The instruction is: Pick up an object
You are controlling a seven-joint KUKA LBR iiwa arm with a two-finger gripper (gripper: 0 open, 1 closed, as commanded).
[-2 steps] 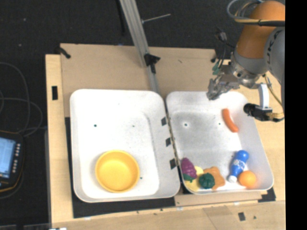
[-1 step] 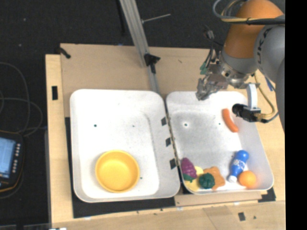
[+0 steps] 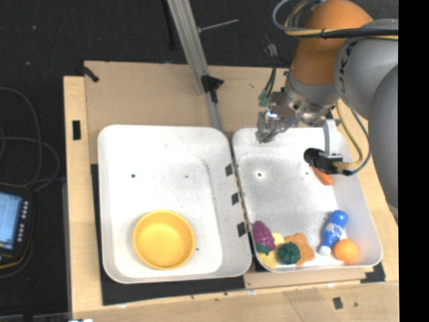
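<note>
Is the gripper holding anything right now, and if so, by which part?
Nothing shows in the gripper, which hangs over the right bin's far left corner. The toys lie along that bin's near edge, well away from it.

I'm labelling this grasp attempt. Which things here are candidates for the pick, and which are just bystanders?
Candidates, all in the right bin:
purple toy
green toy
tan toy
blue-and-white bottle
orange ball
orange piece

Bystanders:
yellow bowl in the left bin
metal pole
tablet at the left edge
</note>
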